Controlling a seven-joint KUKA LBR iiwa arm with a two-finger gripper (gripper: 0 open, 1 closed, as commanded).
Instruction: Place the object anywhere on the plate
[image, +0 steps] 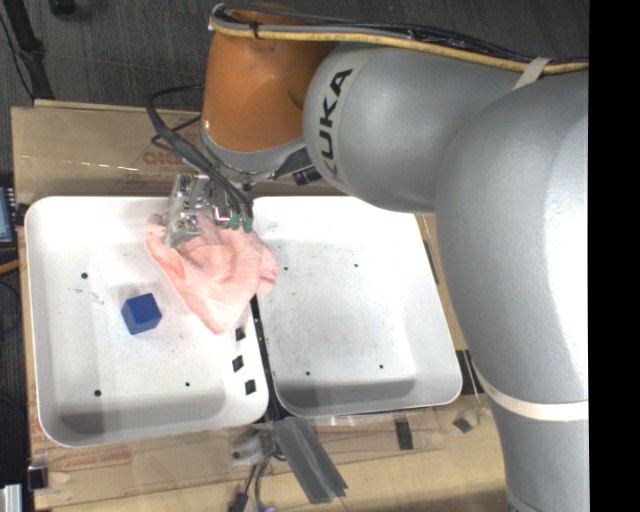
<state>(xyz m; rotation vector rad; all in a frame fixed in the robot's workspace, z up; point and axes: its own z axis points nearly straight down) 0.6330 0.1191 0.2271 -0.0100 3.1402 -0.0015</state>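
The left bin (60, 300) sits on the counter (90, 135) with a small blue cube (141, 313) resting on its floor, left of centre and a little toward the near side. Just right of the cube, though apart from it, a pink cloth (215, 270) hangs crumpled over the right part of this bin, its lower point reaching down toward the bin floor and its right edge lying at the divide between the two bins. The gripper (205, 215) is at the top of the cloth, at the far right part of the left bin, and the cloth bunches up around its metal parts; the fabric seems gathered there, but I cannot tell whether the fingers are closed on it or how far apart they stand, since the cloth and the wrist hide them. Above the gripper rises the orange band (250, 90) of the arm, with black cables running beside it. To the right lies the second white bin (350, 300), its floor speckled with small dark marks. The grey arm (480, 200) sweeps in from the right, covering the far right corner of that bin.
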